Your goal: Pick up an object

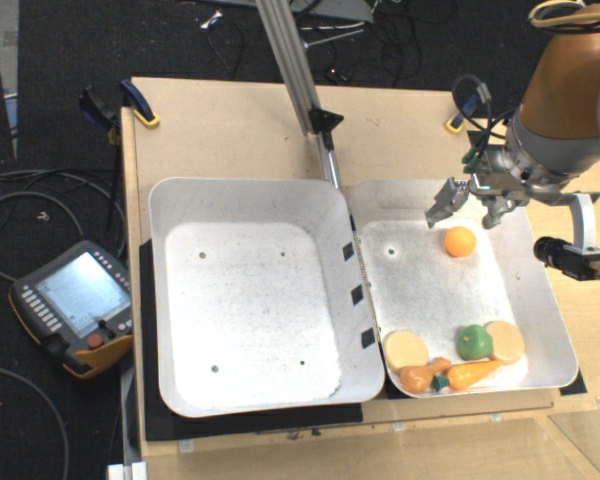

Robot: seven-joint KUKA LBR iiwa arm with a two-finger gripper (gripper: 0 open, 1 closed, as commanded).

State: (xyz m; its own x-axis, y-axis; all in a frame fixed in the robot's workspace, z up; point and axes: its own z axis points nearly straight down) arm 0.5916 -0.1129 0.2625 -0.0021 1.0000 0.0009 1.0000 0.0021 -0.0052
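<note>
While the arm (pixel 565 88) reaches in from the right, its gripper (pixel 471 204) hangs over the far part of the right bin (pixel 410 200), with its two fingers spread apart and nothing between them. One finger (pixel 442 208) points down toward the left, the other (pixel 497 211) sits to its right. An orange ball (pixel 460 241) lies on the bin floor just below the gap between the fingers, close to them; whether it touches either one cannot be told from this slant.

Along the near edge of the same bin a small heap of toy food is gathered: a pale round piece (pixel 407 349) at the left, a green piece (pixel 473 342) beside a second pale round piece (pixel 506 340), a carrot (pixel 472 373) lying across the front, and an orange-brown lump (pixel 416 377) next to it. These pieces touch or nearly touch one another and sit well apart from the ball.

Beside it, the left bin (pixel 160 268) rests on the wooden surface (pixel 220 133). A pendant (pixel 72 308) with a lit screen lies on the floor to the left of the surface
</note>
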